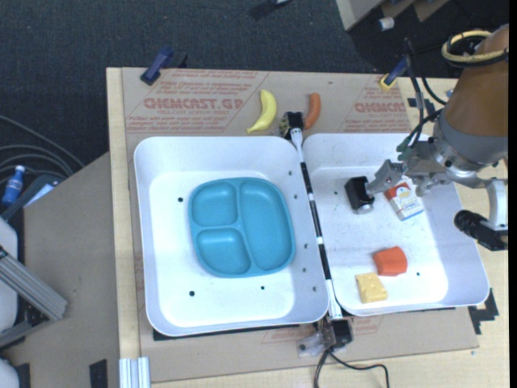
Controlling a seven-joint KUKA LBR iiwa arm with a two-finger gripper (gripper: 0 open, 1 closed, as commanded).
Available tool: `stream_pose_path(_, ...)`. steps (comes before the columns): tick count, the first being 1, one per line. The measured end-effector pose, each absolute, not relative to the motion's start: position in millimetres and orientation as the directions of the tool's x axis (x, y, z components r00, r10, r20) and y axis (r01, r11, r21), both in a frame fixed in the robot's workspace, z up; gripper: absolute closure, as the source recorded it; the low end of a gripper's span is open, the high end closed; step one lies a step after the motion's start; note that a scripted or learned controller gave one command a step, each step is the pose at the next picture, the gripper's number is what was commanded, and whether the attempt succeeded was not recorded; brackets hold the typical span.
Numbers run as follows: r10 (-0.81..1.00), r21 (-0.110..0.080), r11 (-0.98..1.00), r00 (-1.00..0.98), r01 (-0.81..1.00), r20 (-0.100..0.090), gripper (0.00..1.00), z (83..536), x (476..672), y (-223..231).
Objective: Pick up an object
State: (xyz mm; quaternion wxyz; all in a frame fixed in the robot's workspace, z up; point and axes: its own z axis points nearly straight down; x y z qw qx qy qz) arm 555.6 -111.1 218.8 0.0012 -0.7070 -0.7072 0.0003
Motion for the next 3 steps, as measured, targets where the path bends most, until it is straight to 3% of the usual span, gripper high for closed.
stream_pose_path(1, 1.0, 0.009, 0.001, -0.001, 1.0, -0.001, 0.0, 89, 596.8, -139)
stream_pose_path(2, 1.0, 0.006, 0.0, 0.0, 1.0, -0.001, 1.0, 97, 595.9, -139)
stream_pose_path(3, 1.0, 0.002, 0.001, -0.001, 1.0, 0.001, 1.0, 231, 605.6, -41)
